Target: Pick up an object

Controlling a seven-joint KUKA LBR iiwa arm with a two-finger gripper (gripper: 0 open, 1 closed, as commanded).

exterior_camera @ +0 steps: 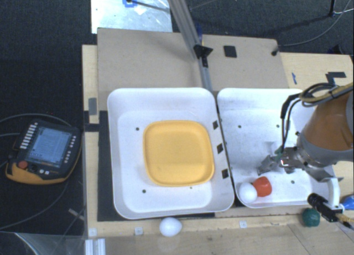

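The tool (269, 164) hangs over the right bin (243, 115) at the right of the frame, its metal fingers pointing left and down toward the bin's lower edge. From this slant I cannot tell whether it is open or closed, and nothing shows between its tips.

The nearest things to pick are in the lower corner of that bin: one small orange-red object (263, 186), and one white ball (247, 193) touching it on its left. Both lie just below and slightly left of the tool, apart from it.

The orange-red object looks small, light and probably rigid plastic, with a squat, rounded shape. A hold across its narrow middle seems safest. It sits close to the bin wall and against the ball, so one finger may have little room on the left side. The ball looks smooth and round, likely to roll or squirt out of a pinch unless taken squarely across its widest part.

The left bin (124, 138) holds one yellow square plate (178, 152), flat and wide, a poor fit for a two-finger hold except at its rim.

One more white egg-like ball (170, 227) lies on the table (243, 60) below the left bin.
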